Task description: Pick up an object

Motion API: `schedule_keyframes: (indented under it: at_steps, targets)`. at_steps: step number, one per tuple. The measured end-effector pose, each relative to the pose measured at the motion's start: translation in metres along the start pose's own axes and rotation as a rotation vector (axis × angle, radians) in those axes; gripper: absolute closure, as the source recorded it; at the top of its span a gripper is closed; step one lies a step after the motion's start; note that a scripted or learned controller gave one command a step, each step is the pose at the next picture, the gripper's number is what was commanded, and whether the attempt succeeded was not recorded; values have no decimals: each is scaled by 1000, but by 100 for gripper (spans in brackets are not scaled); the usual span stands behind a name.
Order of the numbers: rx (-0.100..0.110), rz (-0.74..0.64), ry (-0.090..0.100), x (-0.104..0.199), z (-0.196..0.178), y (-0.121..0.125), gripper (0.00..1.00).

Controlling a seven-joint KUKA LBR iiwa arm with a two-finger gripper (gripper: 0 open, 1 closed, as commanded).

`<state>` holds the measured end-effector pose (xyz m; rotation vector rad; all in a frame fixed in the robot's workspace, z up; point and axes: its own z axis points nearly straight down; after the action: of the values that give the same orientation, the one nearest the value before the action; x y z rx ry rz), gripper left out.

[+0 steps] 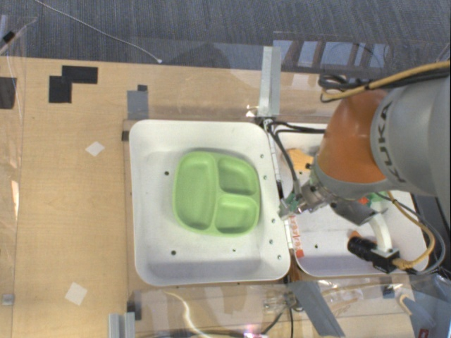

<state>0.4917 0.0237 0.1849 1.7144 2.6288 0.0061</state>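
Green tray [215, 192] in left bin [151, 259], claw [294, 204] just right of it, claw state unclear

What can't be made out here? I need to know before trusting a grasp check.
- Right bin: most of its inside is hidden in the camera view by the arm.
- Claw: the wrist covers it from above, so open or shut is unknowable.
- Orange thing: a sliver beside the arm, too little to identify.

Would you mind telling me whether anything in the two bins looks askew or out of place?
Nothing stands out. The green divided tray lies flat and upright in the left bin, slightly turned against its walls. The arm covers most of the right bin.
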Motion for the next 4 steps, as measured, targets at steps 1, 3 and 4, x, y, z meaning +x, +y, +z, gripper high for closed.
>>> schedule_keyframes:
  at_steps: [1,3,4]
  targets:
    - [3,359,0,35,1,15,100]
    - [6,1120,-2,71,2,34,100]
    - [6,1507,-3,131,3,52,100]
